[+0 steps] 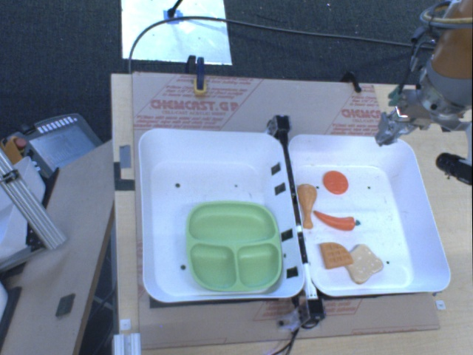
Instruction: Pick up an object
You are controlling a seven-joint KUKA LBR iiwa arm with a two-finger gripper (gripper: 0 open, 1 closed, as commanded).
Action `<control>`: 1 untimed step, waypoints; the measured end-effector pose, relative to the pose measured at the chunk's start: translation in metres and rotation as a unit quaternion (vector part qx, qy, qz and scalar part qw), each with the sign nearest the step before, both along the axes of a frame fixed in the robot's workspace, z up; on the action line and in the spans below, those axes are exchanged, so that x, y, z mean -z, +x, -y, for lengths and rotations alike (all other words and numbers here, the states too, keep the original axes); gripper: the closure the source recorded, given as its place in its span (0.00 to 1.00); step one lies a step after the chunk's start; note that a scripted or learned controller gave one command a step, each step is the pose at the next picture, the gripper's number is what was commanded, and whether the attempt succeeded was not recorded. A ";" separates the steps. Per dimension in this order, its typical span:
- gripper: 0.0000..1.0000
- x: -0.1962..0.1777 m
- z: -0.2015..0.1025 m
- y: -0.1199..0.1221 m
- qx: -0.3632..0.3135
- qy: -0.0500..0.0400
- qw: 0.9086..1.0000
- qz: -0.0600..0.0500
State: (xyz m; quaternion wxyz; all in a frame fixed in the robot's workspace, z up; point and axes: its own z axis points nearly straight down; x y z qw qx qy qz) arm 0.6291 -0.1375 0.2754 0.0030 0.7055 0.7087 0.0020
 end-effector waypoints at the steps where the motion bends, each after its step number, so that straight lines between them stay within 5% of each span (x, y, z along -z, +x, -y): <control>1: 1.00 0.002 -0.058 0.003 -0.002 0.001 1.000 -0.002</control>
